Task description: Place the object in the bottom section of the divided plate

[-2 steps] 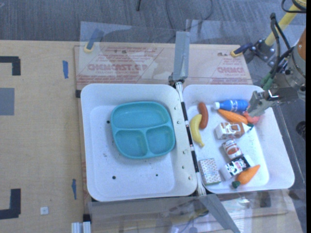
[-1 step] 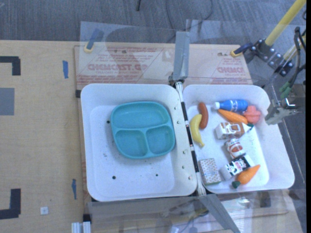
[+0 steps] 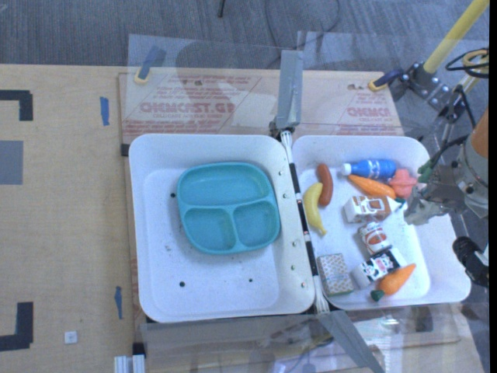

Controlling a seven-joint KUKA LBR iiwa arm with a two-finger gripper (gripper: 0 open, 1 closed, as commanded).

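Turquoise divided plastic plate [image 3: 227, 206] lies long axis left-right, its large section farthest from the camera. Pincer [image 3: 419, 208] over right bin [image 3: 443, 278]; grip state unclear.

Blue tape [image 3: 104, 111] on bench [image 3: 62, 231]

bench [image 3: 62, 231] | bears: left bin [image 3: 147, 208], right bin [image 3: 443, 270] | blue tape marks [image 3: 104, 111], seemingly

Two white bins [image 3: 147, 231] [image 3: 443, 282], one teal divided plate [image 3: 227, 207], two carrots [image 3: 373, 186] [image 3: 394, 280], one banana [image 3: 313, 209], one sausage [image 3: 324, 185], one bottle [image 3: 371, 168].
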